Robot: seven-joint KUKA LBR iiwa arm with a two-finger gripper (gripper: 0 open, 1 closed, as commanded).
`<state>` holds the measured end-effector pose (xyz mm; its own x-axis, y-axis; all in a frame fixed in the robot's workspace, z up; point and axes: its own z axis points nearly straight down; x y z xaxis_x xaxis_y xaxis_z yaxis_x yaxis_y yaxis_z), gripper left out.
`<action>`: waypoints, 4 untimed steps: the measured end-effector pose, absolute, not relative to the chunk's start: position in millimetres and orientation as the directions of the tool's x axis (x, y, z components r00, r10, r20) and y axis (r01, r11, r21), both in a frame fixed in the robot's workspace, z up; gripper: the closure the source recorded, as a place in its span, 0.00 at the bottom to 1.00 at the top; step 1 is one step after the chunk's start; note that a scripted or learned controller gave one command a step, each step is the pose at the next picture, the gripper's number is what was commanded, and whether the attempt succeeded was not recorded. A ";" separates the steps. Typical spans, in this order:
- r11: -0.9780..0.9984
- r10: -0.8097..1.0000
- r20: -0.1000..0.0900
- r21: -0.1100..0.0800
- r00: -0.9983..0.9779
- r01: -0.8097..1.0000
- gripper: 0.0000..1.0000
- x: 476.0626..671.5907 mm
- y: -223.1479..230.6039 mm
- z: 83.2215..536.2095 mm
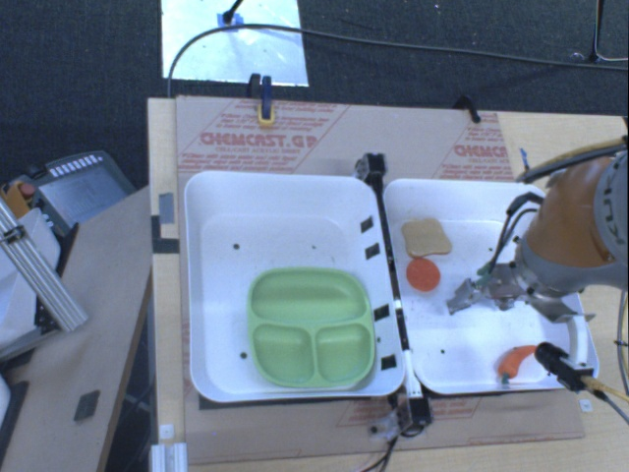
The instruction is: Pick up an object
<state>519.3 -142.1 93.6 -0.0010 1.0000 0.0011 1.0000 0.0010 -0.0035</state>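
Observation:
The right bin (pixel 462 197) holds three small objects. A tan slice shaped like bread (pixel 426 236) lies near its left wall, and a red round piece (pixel 424 274) sits just below it. An orange carrot-like piece (pixel 514 361) rests by the bin's front edge. The grey arm with its orange band (pixel 580 219) reaches in from the right. My gripper (pixel 464 299) hangs over the middle of the right bin, a little right of and below the red piece and apart from it. I see nothing held in it.
A green three-compartment plate (pixel 313 325) lies in the front of the left bin (pixel 236 214). Black clips run along the divider (pixel 385 264) between the bins. A cable (pixel 511 229) loops beside the wrist. A black part of the arm (pixel 556 363) sits next to the orange piece.

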 end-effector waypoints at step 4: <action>0.004 1.000 -0.002 0.008 -0.004 1.000 1.00 518.4 -137.9 253.4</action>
<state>518.4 -137.9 253.4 -0.0038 1.0000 -0.0022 1.0000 0.0038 0.0077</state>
